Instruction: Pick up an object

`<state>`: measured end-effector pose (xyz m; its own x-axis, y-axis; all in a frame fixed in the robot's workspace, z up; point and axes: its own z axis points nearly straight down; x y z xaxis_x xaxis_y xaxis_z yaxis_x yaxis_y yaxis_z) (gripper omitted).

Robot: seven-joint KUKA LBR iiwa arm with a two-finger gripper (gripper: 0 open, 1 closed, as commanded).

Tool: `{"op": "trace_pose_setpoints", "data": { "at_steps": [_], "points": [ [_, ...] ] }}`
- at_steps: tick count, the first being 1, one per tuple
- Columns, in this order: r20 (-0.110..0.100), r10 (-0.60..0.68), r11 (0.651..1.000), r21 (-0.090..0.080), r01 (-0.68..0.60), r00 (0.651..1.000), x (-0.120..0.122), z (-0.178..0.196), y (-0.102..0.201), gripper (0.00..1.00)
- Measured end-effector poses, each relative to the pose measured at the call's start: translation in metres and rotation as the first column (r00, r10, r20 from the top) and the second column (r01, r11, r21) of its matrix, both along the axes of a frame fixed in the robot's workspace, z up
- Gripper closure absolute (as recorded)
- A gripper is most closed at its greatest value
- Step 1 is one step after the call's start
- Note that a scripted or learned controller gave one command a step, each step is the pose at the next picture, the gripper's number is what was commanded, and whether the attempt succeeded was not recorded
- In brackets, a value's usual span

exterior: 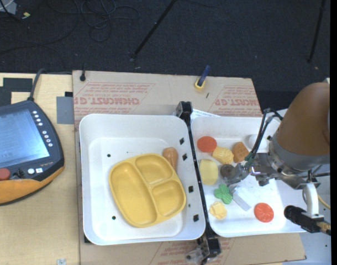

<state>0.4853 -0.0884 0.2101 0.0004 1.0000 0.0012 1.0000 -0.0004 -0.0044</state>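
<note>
The gripper (233, 175) sits low in the right bin (257, 229); I cannot tell its state. Crowding it are a pale yellow block (208, 171), a green toy (224, 193) and an orange-brown piece (240, 150). A red disc (263, 212) lies apart, nearer the front rim.

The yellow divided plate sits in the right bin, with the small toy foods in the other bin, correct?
Not quite. The camera view shows the yellow divided plate in the left bin, not the right one. The small toy foods, such as the red disc, do lie in the other bin.
</note>
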Motion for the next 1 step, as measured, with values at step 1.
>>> {"op": "trace_pose_setpoints", "data": {
  "at_steps": [1],
  "points": [
    [0.003, 0.002, 1.0, 0.0, -0.002, 1.0, 0.0523, -0.0185, 0.0154, 0.0]
  ]
}}
